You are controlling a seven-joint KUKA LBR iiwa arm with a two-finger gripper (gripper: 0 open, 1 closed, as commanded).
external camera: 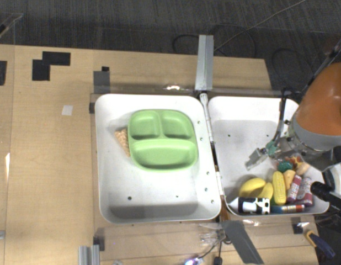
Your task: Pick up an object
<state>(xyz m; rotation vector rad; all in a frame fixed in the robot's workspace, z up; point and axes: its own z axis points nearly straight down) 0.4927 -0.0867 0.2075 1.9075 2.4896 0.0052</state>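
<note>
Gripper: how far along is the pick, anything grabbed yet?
Nothing looks picked. The gripper sits low over the right bin, just above the toy pile, with nothing visible between its fingers. The corn, lemon and the rest lie in the bin's near corner. Left: close on one and lift. The green plate sits in the left bin.

Toy foods (pixel 278 187) lie heaped in the right bin's (pixel 236 131) near corner.

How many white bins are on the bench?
2. The left bin holds a green tray. The right bin holds a toy pile in its near right corner.
</note>
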